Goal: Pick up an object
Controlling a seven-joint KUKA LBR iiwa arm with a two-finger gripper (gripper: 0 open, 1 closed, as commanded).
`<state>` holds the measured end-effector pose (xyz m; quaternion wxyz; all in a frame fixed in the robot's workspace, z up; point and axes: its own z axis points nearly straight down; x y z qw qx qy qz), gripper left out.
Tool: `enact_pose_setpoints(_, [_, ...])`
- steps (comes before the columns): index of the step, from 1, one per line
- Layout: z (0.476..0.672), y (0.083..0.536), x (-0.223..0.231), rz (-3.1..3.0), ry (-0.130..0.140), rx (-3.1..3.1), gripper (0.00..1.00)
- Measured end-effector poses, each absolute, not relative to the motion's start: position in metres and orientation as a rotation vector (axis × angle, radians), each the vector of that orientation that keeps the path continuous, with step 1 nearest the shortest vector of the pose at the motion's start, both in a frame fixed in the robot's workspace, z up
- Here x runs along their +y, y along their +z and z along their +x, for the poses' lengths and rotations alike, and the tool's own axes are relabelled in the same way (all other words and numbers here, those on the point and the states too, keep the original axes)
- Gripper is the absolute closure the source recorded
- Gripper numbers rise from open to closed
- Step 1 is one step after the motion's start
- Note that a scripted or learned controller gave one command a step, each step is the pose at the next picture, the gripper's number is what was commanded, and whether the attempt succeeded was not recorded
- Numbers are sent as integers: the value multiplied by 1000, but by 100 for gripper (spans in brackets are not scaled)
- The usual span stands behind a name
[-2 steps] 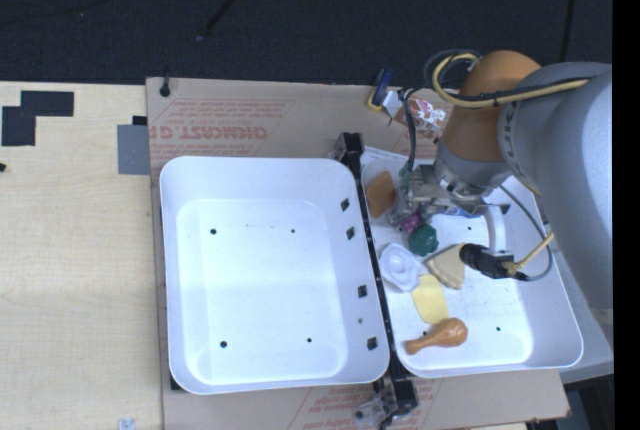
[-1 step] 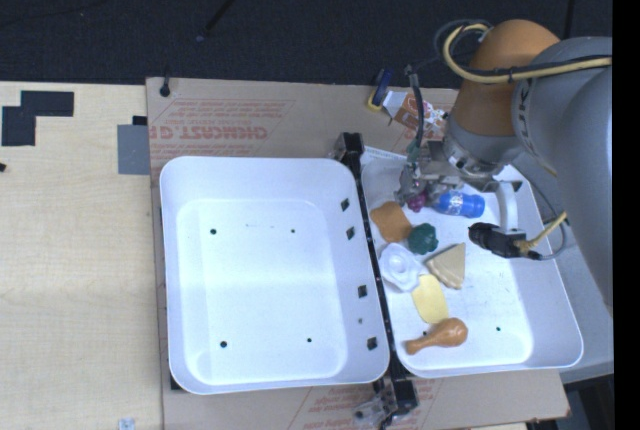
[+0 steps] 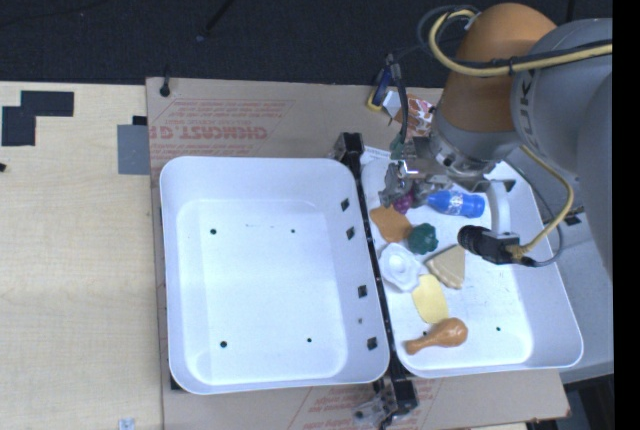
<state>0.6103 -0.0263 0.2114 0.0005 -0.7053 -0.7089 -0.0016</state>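
The gripper (image 3: 404, 186) hung low at the far end of the right bin (image 3: 545, 338), close over a small purple object (image 3: 402, 204), and whether it had hold of anything could not be told from above. Just nearer than the purple object lay the orange piece (image 3: 390, 223), with the dark green piece (image 3: 422, 239) touching beside it. Further toward the near rim sat the white piece (image 3: 397, 268), the tan wedge (image 3: 449, 267), the yellow piece (image 3: 430, 299) and the brown drumstick (image 3: 438, 336). The blue bottle (image 3: 456, 205) lay off to the purple object's right. That purple thing looked tiny, light and likely smooth plastic, so probably prone to slipping; a pinch across its middle seemed the safest bet, though the crowding orange piece could get nudged.
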Motion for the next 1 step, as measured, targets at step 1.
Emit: enact_pose_setpoints(1, [645,205,33,-2214,-2,-2227,100])
